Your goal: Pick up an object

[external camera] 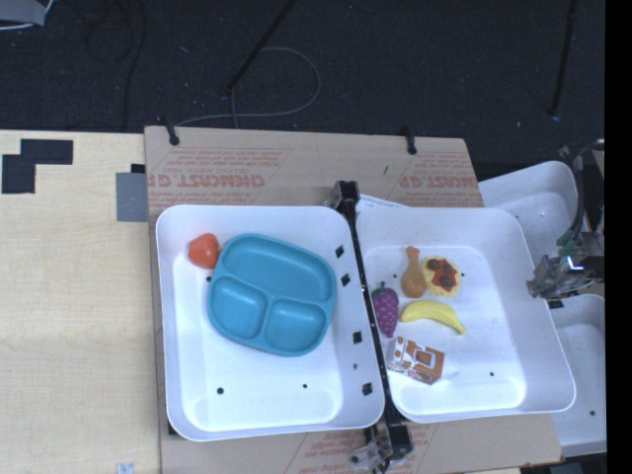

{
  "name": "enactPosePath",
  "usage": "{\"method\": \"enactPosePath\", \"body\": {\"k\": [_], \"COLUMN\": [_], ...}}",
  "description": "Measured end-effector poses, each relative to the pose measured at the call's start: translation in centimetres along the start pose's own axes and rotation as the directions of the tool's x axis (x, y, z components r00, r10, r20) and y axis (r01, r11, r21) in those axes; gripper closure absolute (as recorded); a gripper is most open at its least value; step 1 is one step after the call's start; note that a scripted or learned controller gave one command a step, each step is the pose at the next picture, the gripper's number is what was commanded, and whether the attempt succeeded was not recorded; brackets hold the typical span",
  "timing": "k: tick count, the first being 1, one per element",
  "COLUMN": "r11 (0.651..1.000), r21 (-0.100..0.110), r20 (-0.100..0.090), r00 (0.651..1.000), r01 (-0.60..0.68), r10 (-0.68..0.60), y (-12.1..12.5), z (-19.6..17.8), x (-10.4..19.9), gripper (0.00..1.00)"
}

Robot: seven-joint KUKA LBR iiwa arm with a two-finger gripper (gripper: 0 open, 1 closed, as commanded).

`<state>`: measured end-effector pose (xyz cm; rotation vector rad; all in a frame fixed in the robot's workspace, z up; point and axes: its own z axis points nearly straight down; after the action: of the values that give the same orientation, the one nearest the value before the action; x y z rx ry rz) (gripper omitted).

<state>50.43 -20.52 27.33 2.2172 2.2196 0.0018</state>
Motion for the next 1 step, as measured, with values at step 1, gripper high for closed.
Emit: {"method": "enactPosePath", "body": {"k": [1], "r11": [1.0], "r21": [0.007], "r20": [-0.005], "r00": [1.0], "r01": [0.003], "r10": [-0.003], "y": [-0.65], "z": [0.2], "x": [5.05], "gripper": [1.0]}}
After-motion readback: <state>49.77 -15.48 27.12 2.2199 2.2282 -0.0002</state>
